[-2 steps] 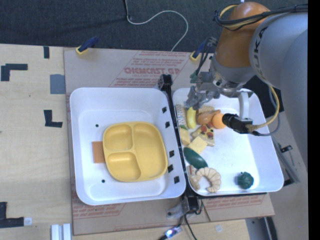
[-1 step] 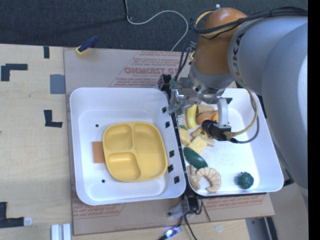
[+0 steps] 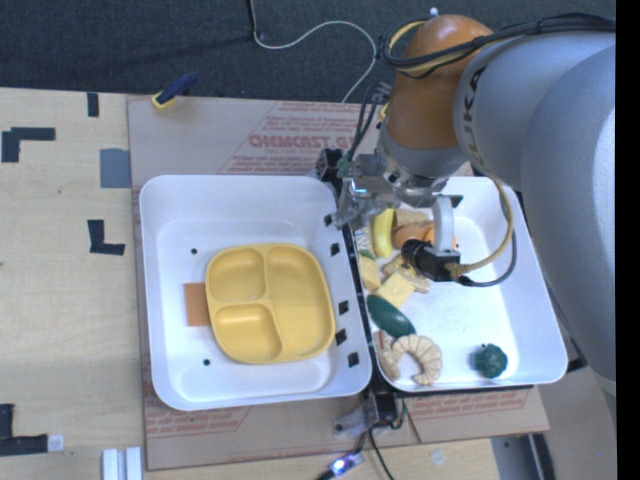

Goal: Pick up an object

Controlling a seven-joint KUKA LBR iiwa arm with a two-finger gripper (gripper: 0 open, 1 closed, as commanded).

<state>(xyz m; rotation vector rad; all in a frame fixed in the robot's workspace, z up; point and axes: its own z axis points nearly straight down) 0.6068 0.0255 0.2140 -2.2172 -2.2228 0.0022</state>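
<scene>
Pincer (image 3: pixel 400 230) sits low over the upper left of the right bin (image 3: pixel 530 298), under the orange band (image 3: pixel 432 78) of the arm; whether it is wide or narrow I cannot tell, the wrist hides it. Nothing visibly held. Right beneath and beside it: a banana (image 3: pixel 383 232), an orange piece (image 3: pixel 410 234), pale yellow pieces (image 3: pixel 393 286). Further down the same bin: a dark green vegetable (image 3: pixel 389 318), a beige shrimp-like toy (image 3: pixel 418 356), a dark teal round thing (image 3: pixel 490 360) near the lower right corner. Left bin (image 3: pixel 160 268) carries a yellow divided plate (image 3: pixel 270 302) on top of a brown flat piece (image 3: pixel 195 304).

Step, by my read: descent or reach onto the cluttered pile, grasp not confirmed. Next move needs a clean close on one item, likely the banana, then a straight lift; the crowded pile makes a slip or double pick likely.
</scene>
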